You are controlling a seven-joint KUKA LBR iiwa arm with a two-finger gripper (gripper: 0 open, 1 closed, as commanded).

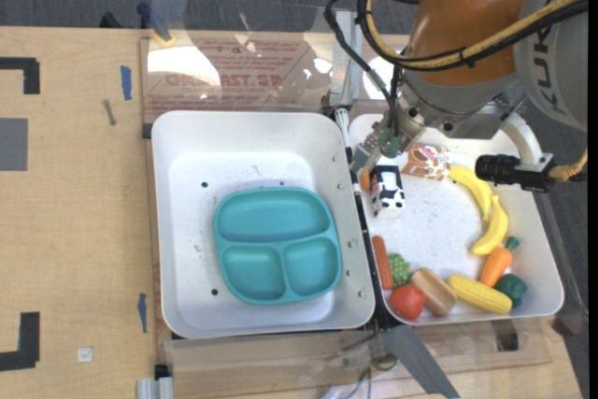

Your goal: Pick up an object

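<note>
Toy food crowds the right bin (551,290) in front of you: a banana (486,206) along its right side, with corn (479,292), a carrot (496,263) and a tomato (407,300) near the front edge. A small black-and-white cow (388,189) stands by the left wall, just below the gripper (385,143). Whether the jaws are wide or narrow, you cannot tell. The left bin (187,145) carries a teal divided plate (277,243).

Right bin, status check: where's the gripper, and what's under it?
Gripper low at right bin's upper-left corner. Black-and-white cow toy just below it, not gripped. Banana, corn, tomato lie apart.
</note>
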